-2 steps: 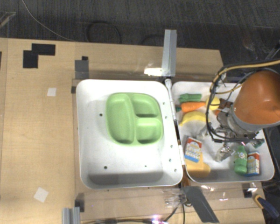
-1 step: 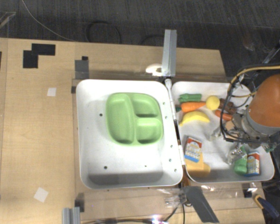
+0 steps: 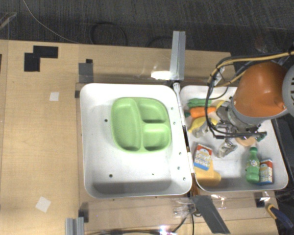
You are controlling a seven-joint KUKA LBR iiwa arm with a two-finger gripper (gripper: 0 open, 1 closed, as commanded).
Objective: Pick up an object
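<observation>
The grey arm with its orange band (image 3: 258, 89) hangs over the right bin (image 3: 280, 181). My gripper (image 3: 227, 148) is low in the middle of that bin, above bare white floor. Just left of it lies a small red and white carton (image 3: 202, 156), resting on a yellow block (image 3: 209, 175). To its right stand a green bottle (image 3: 253, 165) and a small red and white pack (image 3: 266, 171). A tan piece (image 3: 246, 141) shows under the wrist. I see nothing held in the gripper.
An orange carrot (image 3: 200, 112), a green vegetable (image 3: 197, 103) and a yellow piece (image 3: 198, 124) lie at the right bin's back left. The left bin (image 3: 95, 180) holds a green divided plate (image 3: 139, 124). Black cables loop around the wrist.
</observation>
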